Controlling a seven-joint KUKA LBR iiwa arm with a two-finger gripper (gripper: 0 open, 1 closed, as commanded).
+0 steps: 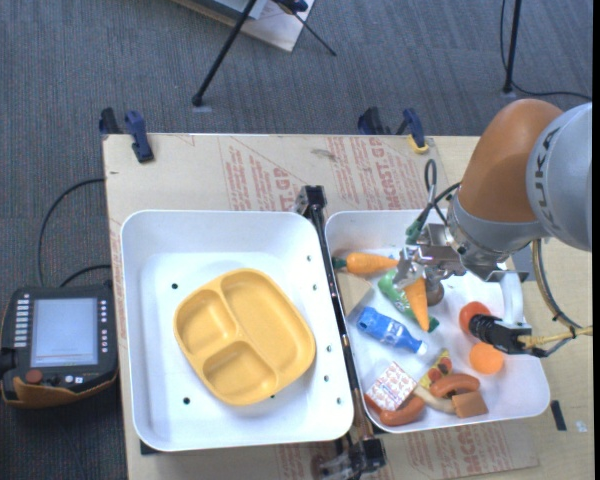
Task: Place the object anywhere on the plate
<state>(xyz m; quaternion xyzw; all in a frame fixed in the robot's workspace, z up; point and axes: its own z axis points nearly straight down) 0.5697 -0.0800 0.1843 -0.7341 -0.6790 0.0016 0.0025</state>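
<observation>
A yellow three-compartment plate (244,336) lies in the left white bin (150,238); nothing rests on it. My gripper (420,278) hangs over the upper middle of the right bin (535,393), with the grey wrist and orange band above it to the right. Right below the gripper is an orange cone-shaped piece (418,306), pointing down, next to a green toy (394,290). Whether the gripper touches the cone cannot be made out. An orange carrot (368,263) lies just left of the gripper.
The right bin also holds a blue bottle (390,330), a red-and-white packet (388,386), a red ball (472,318), an orange ball (487,360) and sausage-like pieces (452,384). A black divider (332,298) runs between the bins. A teach pendant (58,346) lies left of the bench.
</observation>
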